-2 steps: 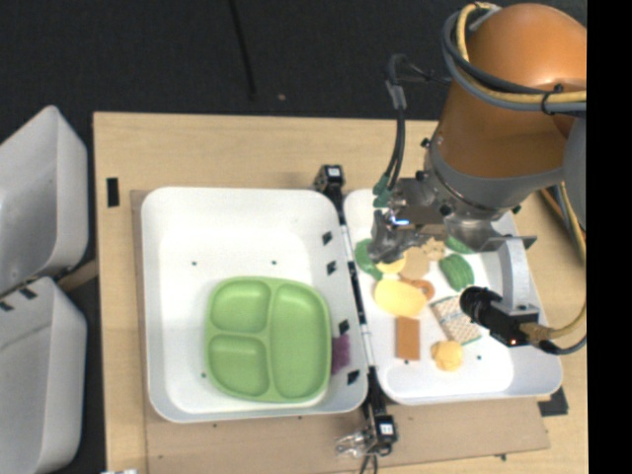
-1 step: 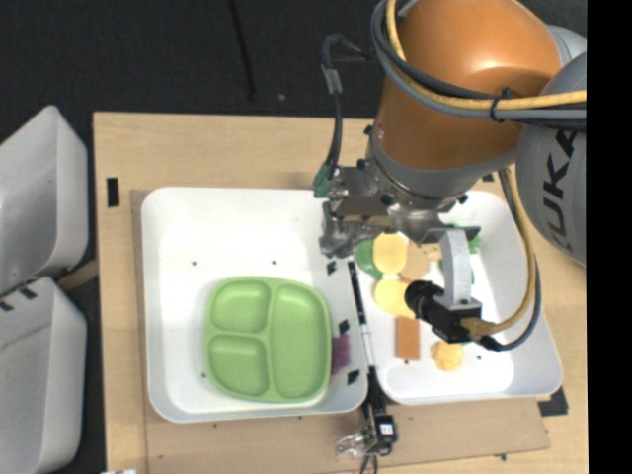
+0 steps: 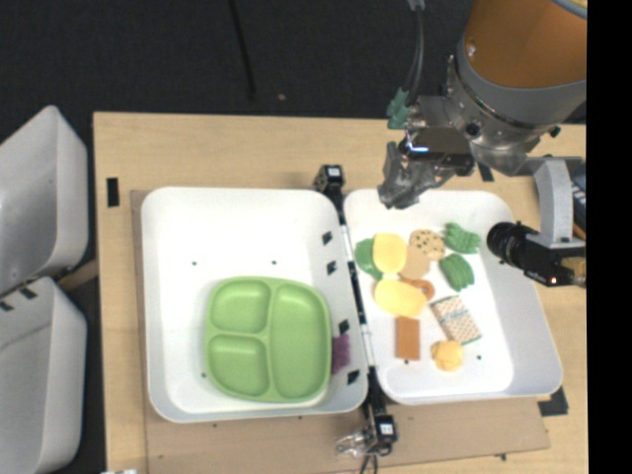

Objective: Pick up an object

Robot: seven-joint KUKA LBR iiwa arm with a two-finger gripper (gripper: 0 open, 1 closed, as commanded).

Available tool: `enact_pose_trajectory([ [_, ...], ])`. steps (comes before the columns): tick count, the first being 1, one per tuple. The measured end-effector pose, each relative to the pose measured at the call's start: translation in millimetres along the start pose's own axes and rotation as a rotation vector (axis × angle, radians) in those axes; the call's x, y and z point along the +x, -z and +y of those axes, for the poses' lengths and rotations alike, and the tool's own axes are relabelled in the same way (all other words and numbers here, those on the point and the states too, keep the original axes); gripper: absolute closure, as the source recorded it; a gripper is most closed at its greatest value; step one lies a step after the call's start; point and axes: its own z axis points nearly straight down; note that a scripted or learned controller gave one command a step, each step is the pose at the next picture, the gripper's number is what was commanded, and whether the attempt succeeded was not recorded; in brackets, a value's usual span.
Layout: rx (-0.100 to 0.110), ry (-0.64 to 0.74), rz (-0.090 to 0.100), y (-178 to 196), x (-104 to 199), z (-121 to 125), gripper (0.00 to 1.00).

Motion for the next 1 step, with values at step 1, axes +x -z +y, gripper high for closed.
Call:
enact_pose_trajectory([
  [1, 0.021, -0.003, -0.005, -94.8, -34.7, -2.1, 1.00],
])
